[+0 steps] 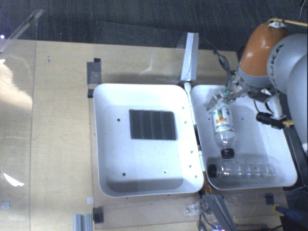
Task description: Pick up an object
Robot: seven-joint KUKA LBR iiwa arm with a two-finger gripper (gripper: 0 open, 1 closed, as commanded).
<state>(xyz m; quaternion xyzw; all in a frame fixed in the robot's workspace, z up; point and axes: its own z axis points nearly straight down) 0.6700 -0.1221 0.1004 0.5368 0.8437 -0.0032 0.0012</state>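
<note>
You're hovering your gripper (227,94) at the far end of the clear plastic bottle with the orange label (223,124) lying in the right white bin (288,174), nothing lifted yet.

From my remote station the feed reads evenly lit from overhead, moderately bright. The left bin (144,138) is close to overexposed along its rim, and a soft shadow pools inside its near wall. The right bin (269,143) shows the same white washout. A strong glare patch sits on the bench (48,153) at far left, where a clear panel (19,28) reflects light. The orange band (257,49) carries a dull highlight. I note mild softness overall, low resolution and slight colour noise in the dark floor (120,6). The clear bottle (240,170) lying at the near edge is hard to resolve.
</note>
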